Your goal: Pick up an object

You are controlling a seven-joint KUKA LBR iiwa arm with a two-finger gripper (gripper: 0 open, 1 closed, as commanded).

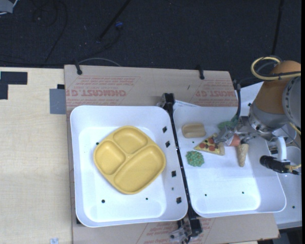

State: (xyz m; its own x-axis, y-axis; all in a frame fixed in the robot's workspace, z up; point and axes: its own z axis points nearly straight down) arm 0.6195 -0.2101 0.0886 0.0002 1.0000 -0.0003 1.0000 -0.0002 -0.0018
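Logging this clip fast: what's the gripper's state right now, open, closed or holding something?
Gripper: down in the right bin beside the pizza slice toy; open or closed cannot be told, and no object is visibly held.

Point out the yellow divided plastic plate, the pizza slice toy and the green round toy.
yellow divided plastic plate (pixel 129 160): camera view, centre ridge, left bin.
pizza slice toy (pixel 210 146): camera view, topping surface, right bin.
green round toy (pixel 195 158): camera view, bumpy top, right bin.
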